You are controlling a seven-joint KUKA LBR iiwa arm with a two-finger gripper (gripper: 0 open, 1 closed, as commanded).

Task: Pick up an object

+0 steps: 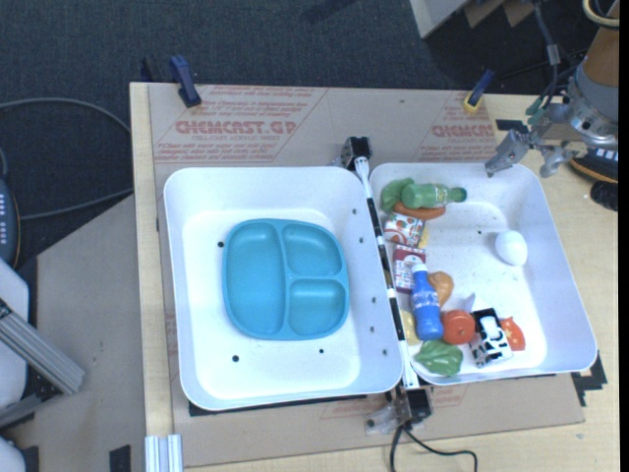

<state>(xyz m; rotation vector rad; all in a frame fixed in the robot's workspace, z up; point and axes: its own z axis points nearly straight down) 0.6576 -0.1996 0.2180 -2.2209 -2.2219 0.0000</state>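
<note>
Camera view: gripper poised over the right bin's far rim, fingers spread, holding nothing. White egg, below and nearer the camera than the tool, sits alone: probably light, smooth, slippery; best pinched across its middle

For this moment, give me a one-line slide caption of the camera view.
Gripper hovers at the far edge of the right bin of small items; a blue divided plate lies in the left bin.
</note>
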